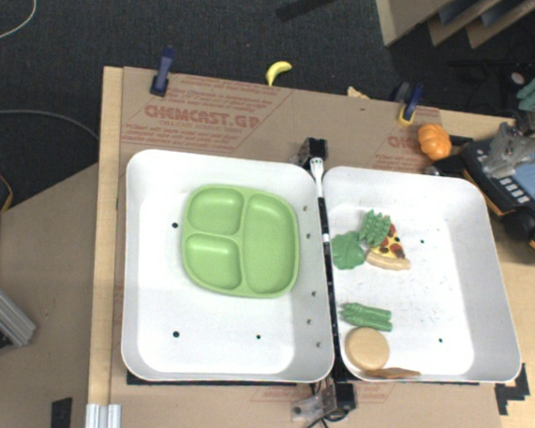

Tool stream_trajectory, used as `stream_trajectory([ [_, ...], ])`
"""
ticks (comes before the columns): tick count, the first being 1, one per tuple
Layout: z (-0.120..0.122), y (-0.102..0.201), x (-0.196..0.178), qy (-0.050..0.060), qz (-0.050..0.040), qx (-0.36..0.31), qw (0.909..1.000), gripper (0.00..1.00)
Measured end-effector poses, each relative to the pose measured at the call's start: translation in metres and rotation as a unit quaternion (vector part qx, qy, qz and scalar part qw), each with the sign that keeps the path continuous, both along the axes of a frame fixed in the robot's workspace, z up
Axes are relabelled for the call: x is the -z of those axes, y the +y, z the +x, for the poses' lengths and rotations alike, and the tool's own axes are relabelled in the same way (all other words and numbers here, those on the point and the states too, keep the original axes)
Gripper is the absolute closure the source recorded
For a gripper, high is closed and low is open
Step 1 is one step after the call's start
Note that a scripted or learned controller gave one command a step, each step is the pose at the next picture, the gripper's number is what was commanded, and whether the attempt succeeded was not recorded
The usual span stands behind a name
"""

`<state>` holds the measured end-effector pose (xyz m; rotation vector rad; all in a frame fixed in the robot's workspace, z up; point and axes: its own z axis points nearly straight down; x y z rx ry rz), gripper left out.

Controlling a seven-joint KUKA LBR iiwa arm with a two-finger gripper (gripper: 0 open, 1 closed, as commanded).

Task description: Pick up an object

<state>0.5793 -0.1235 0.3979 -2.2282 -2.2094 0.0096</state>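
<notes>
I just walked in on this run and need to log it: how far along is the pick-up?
Nothing looks picked yet. The green divided plate lies in the left bin. The pizza slice, green toys and round tan piece all rest in the right bin. Nothing is in hand; approach, grasp and lift remain.

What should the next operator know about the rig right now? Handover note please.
Left bin: green divided plate.
Right bin: toy pizza slice with green leafy toys at its left, a green piece below them, and a round tan toy at the near rim.
Done: nothing lifted; all items lie in the bins.
Left: pick up one object.
</notes>
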Motion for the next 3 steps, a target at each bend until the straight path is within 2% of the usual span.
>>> stream_trajectory([
  [1,-0.019,0.086,-0.115,-0.012,0.0016,-0.009,0.9999,1.0],
  [2,-0.028,0.091,0.001,0.003,0.0013,-0.004,1.0,1.0],
  [3,-0.079,0.125,0.034,0.001,0.0017,-0.006,1.0,1.0],
])
